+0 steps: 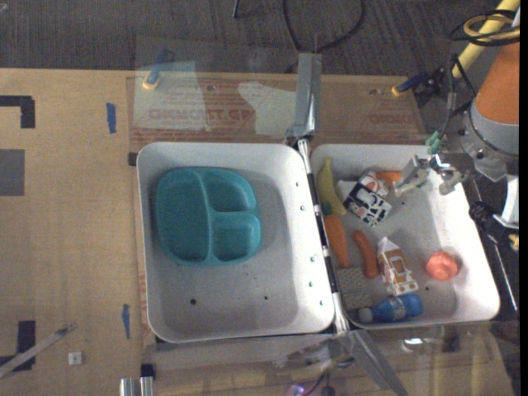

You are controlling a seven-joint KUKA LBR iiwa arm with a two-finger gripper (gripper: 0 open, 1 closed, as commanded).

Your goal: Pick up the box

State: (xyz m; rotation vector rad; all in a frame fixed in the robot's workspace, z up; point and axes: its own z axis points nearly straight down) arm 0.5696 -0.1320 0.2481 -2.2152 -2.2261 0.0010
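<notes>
The end effector [429, 174] hangs over the right white plastic bin [470, 221]; can't tell if it's clenched. It's the reach step, w/ nothing grabbed. The small white-and-dark cardboard box [368, 202] lies tilted just beside it, near a yellow banana [328, 186]. Next it must drop over the box's flat sides.

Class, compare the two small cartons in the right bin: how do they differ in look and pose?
The dark blue and white box lies tilted near the bin's top, beside the banana. The orange and white carton lies lower, near the blue bottle, and looks slimmer. Both rest in the right bin, apart from the gripper.
</notes>
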